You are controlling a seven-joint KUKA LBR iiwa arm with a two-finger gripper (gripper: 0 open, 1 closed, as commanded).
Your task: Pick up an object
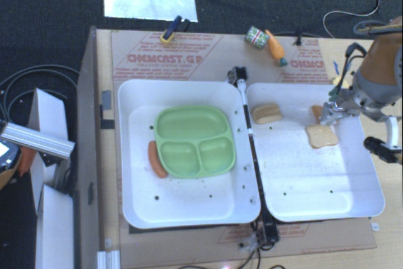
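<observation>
Reaching in from the right of the camera view, the grey arm (381,72) with its orange band ends in the end effector (330,111), which sits low over the upper right part of the right bin (352,201). Whether it is apart or together cannot be told from this angle, since the metal parts at its tip blur into one another. Just below it lies a pale slice of toast (322,136), flat on the bin floor and close to the tip, though contact cannot be made out. A small orange-brown piece (317,113) lies right beside the tip on its left, partly hidden. Further left in the same bin, near the dividing wall, rests a tan bread roll (267,113), well apart from the end effector.

The left bin (141,211) carries a green divided plate (194,140) with three compartments, lying flat near the bin's middle. A reddish sausage (156,159) lies on the bin floor along the plate's left edge, just beside it.

Behind the bins, on the cardboard-covered bench (189,53), lie a toy carrot (275,47) and a small green can (256,36) near each other, and a yellow and dark clip (171,30) further left
</observation>
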